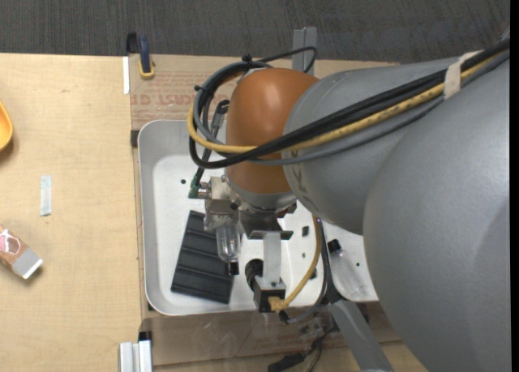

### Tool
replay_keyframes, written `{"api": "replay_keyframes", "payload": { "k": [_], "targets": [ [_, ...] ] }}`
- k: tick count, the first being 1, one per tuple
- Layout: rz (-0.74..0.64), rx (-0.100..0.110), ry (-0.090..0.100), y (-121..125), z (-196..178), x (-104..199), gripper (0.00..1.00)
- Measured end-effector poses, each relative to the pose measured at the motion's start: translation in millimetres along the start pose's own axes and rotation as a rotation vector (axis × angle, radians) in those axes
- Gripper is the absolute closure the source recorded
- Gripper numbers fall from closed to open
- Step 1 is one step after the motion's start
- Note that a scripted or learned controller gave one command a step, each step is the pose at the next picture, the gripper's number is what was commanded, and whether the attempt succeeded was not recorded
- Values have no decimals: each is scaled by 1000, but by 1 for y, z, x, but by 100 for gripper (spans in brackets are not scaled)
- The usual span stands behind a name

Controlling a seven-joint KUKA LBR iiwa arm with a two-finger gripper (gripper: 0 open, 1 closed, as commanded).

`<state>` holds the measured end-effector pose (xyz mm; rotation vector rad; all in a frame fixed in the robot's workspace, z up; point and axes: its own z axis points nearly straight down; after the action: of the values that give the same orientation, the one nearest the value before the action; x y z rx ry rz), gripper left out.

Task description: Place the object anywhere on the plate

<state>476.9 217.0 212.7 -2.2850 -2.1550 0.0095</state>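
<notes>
Arm [389, 160], grey and bulky, reaches in from the right and covers most of the right half of the scene, with its orange band [263, 119] sitting above the wrist near the middle. Black and yellow cables [243, 145] loop around the band and run back along the arm.

Below the band the gripper [227, 241] points down into a shallow white bin [150, 200]. The gripper sits over the upper right edge of a black ribbed plate [199, 258], a dark rectangular slab with raised ridges that lies tilted in the near left part of the bin. From this angle the tool appears to touch or hover just above the plate, and which one cannot be told. A small clear or silvery part shows at the tip, but whether it is a held object or part of the tool cannot be told.

To the left of the bin, the wooden bench [73, 119] carries a small pale strip [45, 196] and, nearer the left edge, a reddish and grey packet [18, 254]. An orange shape [4, 127] pokes in at the far left edge.
</notes>
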Motion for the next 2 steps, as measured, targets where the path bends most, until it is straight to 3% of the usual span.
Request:
{"api": "replay_keyframes", "payload": {
  "k": [1, 2],
  "targets": [
    [0, 0, 0, 0, 0, 0, 0],
    [-305, -4, 0, 7, -135, -51, 0]
  ]
}}
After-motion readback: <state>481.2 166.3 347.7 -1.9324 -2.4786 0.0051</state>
